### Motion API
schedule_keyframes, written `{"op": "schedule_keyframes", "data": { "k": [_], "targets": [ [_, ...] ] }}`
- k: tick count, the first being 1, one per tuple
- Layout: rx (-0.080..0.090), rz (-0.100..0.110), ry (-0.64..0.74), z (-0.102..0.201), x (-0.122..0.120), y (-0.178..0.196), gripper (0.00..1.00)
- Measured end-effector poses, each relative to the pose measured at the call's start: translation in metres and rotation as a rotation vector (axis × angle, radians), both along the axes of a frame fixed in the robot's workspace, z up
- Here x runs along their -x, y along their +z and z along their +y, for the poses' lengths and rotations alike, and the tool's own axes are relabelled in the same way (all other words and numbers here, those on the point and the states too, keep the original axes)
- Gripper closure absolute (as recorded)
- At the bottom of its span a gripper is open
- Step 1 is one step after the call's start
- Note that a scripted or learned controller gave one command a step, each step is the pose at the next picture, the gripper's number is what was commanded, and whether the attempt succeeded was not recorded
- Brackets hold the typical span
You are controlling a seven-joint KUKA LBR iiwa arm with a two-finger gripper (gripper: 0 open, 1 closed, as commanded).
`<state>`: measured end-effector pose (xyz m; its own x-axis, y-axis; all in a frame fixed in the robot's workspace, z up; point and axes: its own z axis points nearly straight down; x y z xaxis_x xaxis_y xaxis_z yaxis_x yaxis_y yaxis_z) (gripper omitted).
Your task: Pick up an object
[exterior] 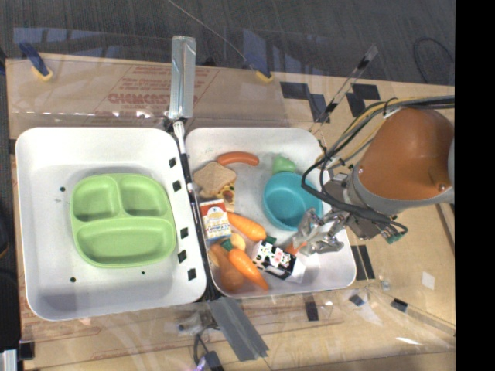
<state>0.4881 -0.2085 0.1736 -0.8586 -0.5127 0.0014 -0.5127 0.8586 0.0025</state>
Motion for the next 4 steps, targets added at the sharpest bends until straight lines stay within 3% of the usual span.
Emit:
{"op": "schedule_keyframes", "data": {
  "k": [2,3,4],
  "targets": [
    [0.001,-0.007,0.437,-0.001,0.001,-0.005,1.00],
    [0.008,-0.009,0.728,-0.003,0.006,-0.061,1.00],
    [0.000,-0.005,0.413,-0.002,0.010,-0.035,1.00]
  ]
}}
